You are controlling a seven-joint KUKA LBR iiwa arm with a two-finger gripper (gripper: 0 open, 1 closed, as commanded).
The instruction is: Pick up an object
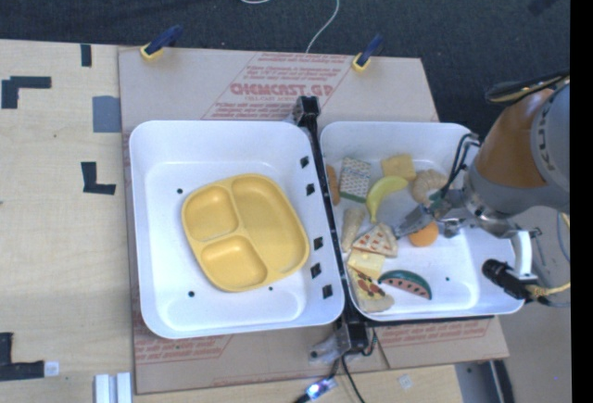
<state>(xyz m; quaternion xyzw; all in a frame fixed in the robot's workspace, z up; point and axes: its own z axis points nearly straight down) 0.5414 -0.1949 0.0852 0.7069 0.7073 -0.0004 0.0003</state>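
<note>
My gripper [414, 223] hangs low in the right bin [463, 295]; I cannot tell how far my jaws stand apart or whether they hold anything. The orange piece [424, 235] touches my tip at five o'clock. The yellow banana [383, 193] lies at ten o'clock, long axis slanting toward two. Bare floor opens at four; the divided yellow plate [245, 232] sits far at nine

two white bins [148, 207], one yellow tray [245, 232], maybe nine toy foods [405, 284]

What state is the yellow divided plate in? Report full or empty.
Empty. The yellow divided plate lies flat in the left bin, and all three compartments show bare yellow. The toy food sits in the right bin.
</note>
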